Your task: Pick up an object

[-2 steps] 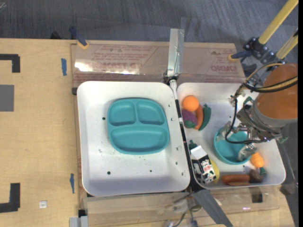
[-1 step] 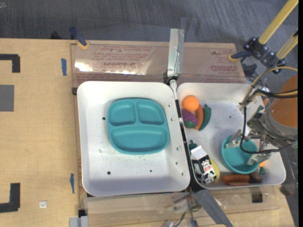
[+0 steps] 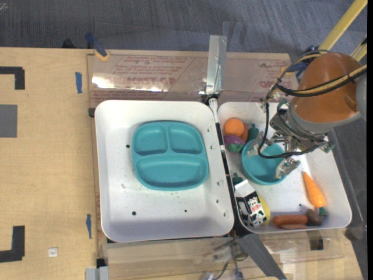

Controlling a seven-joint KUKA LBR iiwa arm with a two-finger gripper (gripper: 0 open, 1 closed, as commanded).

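Hovering: my gripper [image 3: 284, 156] hangs over the teal bowl [image 3: 263, 167] in the right bin [image 3: 341, 197], right of frame centre.
Hand: I cannot tell its state.
Bowl: likely light, stiff plastic, smooth, so slippery; I would pinch its thin rim.
Neighbours: orange ball [image 3: 234, 126] just upper left of the bowl, carrot [image 3: 314, 191] lower right, sausage [image 3: 289, 220] and milk carton [image 3: 249, 203] below.
Left bin [image 3: 111, 209]: holds a teal divided tray [image 3: 169, 154].
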